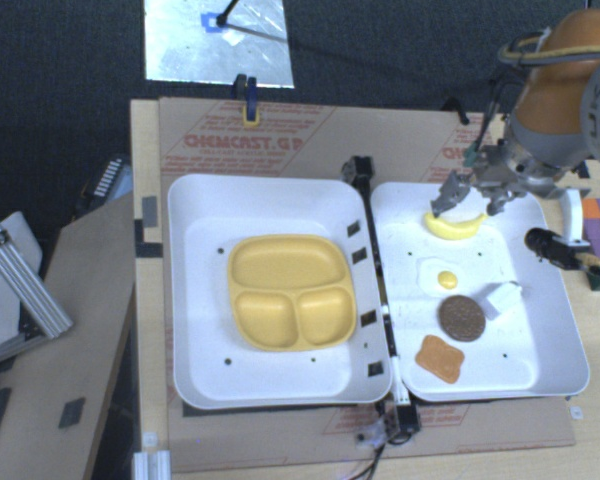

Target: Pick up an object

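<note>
In the right bin (550, 368) lie a yellow banana (454, 226), a fried egg (442, 277), a round brown cookie (462, 319), an orange nugget-like piece (441, 358) and a small white block (500, 298). My gripper (472, 200) hangs at the back of that bin, directly over the banana, with its two fingers spread apart on either side of it. Nothing is held between the fingers.
The left bin (195, 268) holds a yellow three-compartment tray (288, 290). A black divider strip (370, 268) with clips runs between the bins. Cardboard lies under both bins, and a metal plate (218, 28) sits behind them.
</note>
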Available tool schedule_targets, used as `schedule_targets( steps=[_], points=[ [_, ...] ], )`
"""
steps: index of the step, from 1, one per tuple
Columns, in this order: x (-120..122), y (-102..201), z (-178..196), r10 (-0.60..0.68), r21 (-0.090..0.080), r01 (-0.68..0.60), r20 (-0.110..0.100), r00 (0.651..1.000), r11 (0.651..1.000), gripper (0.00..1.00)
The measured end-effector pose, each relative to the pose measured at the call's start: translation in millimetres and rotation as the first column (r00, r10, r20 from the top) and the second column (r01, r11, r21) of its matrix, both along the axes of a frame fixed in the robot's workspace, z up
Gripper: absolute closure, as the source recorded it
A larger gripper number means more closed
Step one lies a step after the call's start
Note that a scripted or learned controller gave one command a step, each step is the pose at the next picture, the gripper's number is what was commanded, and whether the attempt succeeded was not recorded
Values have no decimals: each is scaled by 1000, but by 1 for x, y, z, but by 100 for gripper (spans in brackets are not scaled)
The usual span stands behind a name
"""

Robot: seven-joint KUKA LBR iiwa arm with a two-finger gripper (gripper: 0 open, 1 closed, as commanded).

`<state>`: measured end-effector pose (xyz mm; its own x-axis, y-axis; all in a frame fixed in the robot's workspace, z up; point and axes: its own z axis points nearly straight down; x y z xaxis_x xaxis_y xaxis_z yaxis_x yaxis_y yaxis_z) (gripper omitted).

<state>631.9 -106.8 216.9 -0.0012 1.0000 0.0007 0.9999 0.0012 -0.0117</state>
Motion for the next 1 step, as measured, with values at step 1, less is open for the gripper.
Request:
schedule_targets(
  steps=[1],
  points=[
    [2,0,8,2,-1,-2,13,1000,1000,0]
  ],
)
